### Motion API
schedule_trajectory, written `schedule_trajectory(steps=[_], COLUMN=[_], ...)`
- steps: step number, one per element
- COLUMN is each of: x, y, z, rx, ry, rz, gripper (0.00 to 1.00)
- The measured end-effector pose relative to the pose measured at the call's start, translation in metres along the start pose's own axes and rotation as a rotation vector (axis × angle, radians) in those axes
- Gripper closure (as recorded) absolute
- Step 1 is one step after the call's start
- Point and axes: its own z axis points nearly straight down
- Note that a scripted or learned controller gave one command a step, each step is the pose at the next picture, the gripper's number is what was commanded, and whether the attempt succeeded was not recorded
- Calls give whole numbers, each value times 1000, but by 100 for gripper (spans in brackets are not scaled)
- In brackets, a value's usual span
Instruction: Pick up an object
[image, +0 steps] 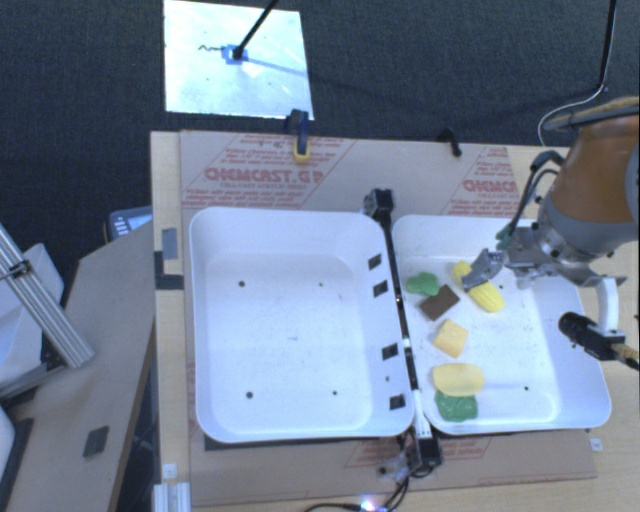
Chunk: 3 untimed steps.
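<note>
The right bin (570, 400) holds several small objects. A yellow corn-shaped piece (488, 298) lies near its back, with a smaller yellow piece (461, 270) just left of it. A green piece (421, 283) and a brown block (439, 302) sit by the bin's left wall. Nearer the front lie a yellow cube (451, 338), a yellow oval (458, 378) and a green piece (456, 407). My gripper (492, 270) hangs low over the back of the right bin, directly above the corn-shaped piece and close to it. I see nothing lifted off the bin floor.
The left bin (290, 330) adjoins the right one along a black-clipped divider (395, 320). A black fitting (590, 335) sticks out at the right bin's right edge. A cable (560, 110) loops above the arm. A metal sheet (237, 60) lies beyond the bench.
</note>
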Motion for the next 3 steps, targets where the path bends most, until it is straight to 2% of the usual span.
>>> schedule_trajectory(steps=[1, 2, 3], x=[28, 30, 30], y=[-34, -37, -36], z=[125, 122, 112], rx=[12, 1, -1], ry=[4, 1, 0], rz=[0, 2, 2], gripper=[0, 0, 100])
